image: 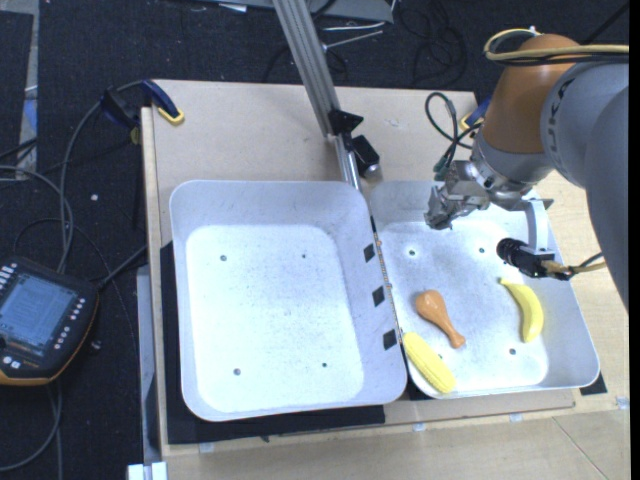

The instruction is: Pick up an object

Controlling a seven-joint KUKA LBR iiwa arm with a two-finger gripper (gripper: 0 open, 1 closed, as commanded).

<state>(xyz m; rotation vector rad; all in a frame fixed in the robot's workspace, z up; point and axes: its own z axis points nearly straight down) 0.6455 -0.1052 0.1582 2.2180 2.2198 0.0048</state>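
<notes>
In the right bin (560,373) lie three toy foods. An orange-brown drumstick (440,315) rests near the bin's middle. A yellow corn cob (428,362) sits at the front left corner, against the bin's rim. A yellow banana (526,310) lies toward the right side. My gripper (440,216) hangs over the bin's back left part, above and behind the drumstick, well apart from all three. Nothing shows between its tips.
The left bin (270,298) stands beside the right one. A slanted metal pole (315,68) with a black clamp rises behind the bins. A clamp with a yellow handle (155,103) sits on the bench's back left corner.
</notes>
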